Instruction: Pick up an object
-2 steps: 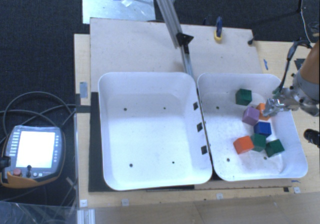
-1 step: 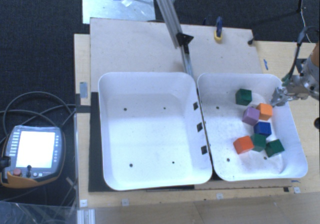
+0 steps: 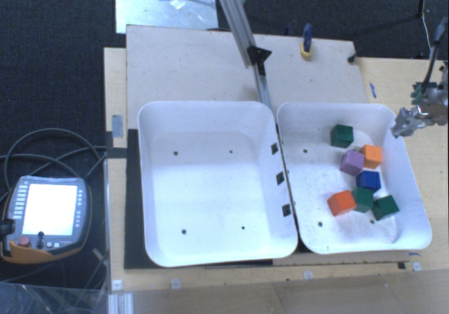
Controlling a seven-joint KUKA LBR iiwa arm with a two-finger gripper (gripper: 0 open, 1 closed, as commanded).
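Several small coloured blocks lie in the right bin (image 3: 309, 235). A dark green block (image 3: 342, 135) sits apart near the back. A cluster further right holds a purple block (image 3: 352, 162), an orange block (image 3: 372, 155), a blue block (image 3: 369, 180), a second orange block (image 3: 342, 202) and two more green blocks (image 3: 363, 198) (image 3: 384, 207). My gripper (image 3: 408, 122) hangs at the right edge of the camera view, just outside the right bin's far right rim, above and to the right of the blocks. Nothing is visible in it.
The left bin (image 3: 151, 165) stands beside the right one, sharing a middle wall. A slanted metal pole (image 3: 235, 11) crosses the back of the bench. A teach pendant (image 3: 43, 218) with its cable lies left of the bench.
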